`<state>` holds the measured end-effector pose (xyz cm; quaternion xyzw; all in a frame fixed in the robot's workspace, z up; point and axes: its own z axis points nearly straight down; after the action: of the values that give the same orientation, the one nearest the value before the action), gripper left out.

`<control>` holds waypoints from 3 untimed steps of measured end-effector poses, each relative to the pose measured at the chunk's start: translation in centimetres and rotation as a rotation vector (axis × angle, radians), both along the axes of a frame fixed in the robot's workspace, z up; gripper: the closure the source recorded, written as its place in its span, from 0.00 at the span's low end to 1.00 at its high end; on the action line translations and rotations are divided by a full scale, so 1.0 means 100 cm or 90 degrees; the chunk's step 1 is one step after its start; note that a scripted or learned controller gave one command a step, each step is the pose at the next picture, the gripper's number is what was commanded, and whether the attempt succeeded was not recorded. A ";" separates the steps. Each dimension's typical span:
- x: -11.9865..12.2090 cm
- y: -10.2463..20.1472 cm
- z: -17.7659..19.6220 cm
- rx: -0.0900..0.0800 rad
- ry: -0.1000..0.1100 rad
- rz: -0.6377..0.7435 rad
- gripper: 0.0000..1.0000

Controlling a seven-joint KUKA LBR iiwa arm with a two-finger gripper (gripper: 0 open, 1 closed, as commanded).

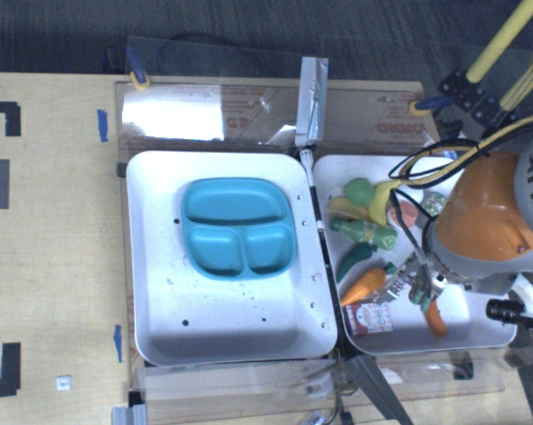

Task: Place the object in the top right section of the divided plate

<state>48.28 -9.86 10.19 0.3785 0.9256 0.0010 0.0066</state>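
A blue divided plate [239, 226] lies in the left white bin [160, 308], with one wide section at the far side and two smaller ones nearer the camera; nothing lies on it. The right bin [479, 336] holds the toy foods: a green pear-like piece [359, 189], a yellow banana [379, 204], a green bottle-shaped piece [364, 232], a dark green piece [354, 258], an orange carrot [365, 284] and a red-and-white can [368, 319]. My gripper [414, 286] hangs low in the right bin, just right of the carrot, under the orange wrist band [483, 215].
A small orange piece [436, 318] lies right of the can, beneath the gripper. Black and yellow cables [444, 162] loop over the right bin's far side. A metal divider [311, 104] stands behind the two bins. The ridge between the bins [322, 255] lies left of the carrot.
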 end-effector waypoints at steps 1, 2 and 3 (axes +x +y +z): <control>-0.002 0.063 0.084 0.001 0.004 0.160 1.00; -0.002 -0.001 0.190 -0.002 0.003 0.269 1.00; -0.002 -0.062 0.212 -0.005 0.004 0.487 1.00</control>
<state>48.09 -16.03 31.42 0.0058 1.0000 -0.0012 0.0043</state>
